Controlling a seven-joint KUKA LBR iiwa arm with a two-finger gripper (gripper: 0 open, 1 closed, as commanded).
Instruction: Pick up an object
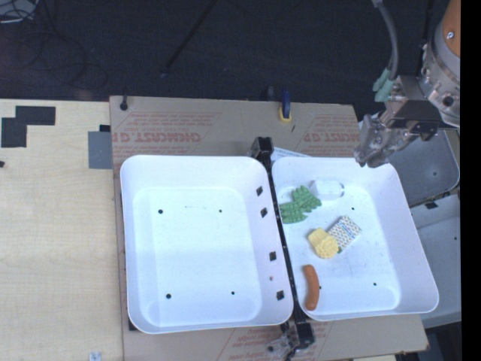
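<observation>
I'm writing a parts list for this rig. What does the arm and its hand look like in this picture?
The arm is grey metal with an orange band at the top. A grey cable curves down beside it to a pale green fitting. The hand is silvery grey metal, hung from a dark block.

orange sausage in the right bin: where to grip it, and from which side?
Grip the orange sausage at its middle, coming straight down from above with the fingers closing across its narrow width. It lies flat and slightly curved, long axis roughly along the divider, near the right bin's front-left corner. The near-divider finger likely has little room, so keep the gripper opening modest.
</observation>
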